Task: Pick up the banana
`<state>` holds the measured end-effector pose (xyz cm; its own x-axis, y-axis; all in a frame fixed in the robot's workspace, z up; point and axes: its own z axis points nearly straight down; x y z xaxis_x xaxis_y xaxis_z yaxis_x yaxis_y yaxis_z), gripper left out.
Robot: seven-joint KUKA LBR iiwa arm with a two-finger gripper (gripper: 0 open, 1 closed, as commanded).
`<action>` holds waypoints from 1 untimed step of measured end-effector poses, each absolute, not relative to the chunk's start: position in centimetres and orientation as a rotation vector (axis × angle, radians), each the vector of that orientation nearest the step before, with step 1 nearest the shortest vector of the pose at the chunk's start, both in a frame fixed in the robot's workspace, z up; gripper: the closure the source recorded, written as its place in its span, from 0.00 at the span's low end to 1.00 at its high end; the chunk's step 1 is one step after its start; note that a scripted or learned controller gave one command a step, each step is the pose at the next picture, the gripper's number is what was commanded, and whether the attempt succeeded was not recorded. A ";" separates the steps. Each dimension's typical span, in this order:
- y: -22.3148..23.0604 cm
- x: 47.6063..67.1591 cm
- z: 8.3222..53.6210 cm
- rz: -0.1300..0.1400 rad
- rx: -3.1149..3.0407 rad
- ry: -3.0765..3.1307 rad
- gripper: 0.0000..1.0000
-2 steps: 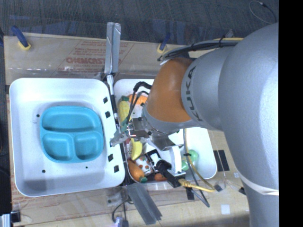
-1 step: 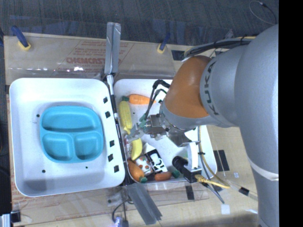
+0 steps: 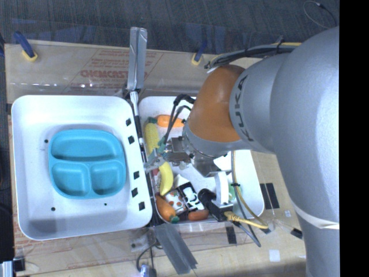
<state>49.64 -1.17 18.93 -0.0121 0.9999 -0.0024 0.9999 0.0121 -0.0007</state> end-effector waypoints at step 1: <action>2.8 56.3 20.3 -0.008 2.213 2.236 0.00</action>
